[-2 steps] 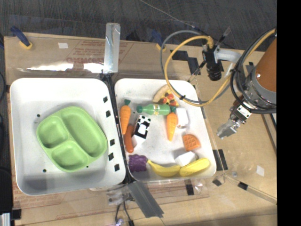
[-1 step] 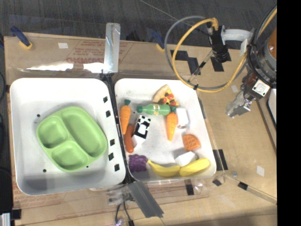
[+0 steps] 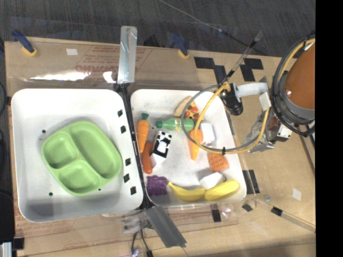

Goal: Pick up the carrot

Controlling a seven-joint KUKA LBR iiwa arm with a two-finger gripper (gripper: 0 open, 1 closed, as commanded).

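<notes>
- Arm (image 3: 297, 84) hangs right of the right bin (image 3: 236, 159), outside it; whether its pincer (image 3: 266, 134) is apart or together cannot be told
- Carrot (image 3: 142, 143) lies against that bin's left wall, well apart from the pincer; reach, grasp and lift all remain

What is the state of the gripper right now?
Gripper: open or closed cannot be told; it is just outside the right bin.

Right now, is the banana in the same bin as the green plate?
No, the banana lies in the view's right bin, while the green plate sits in the left bin.
</notes>
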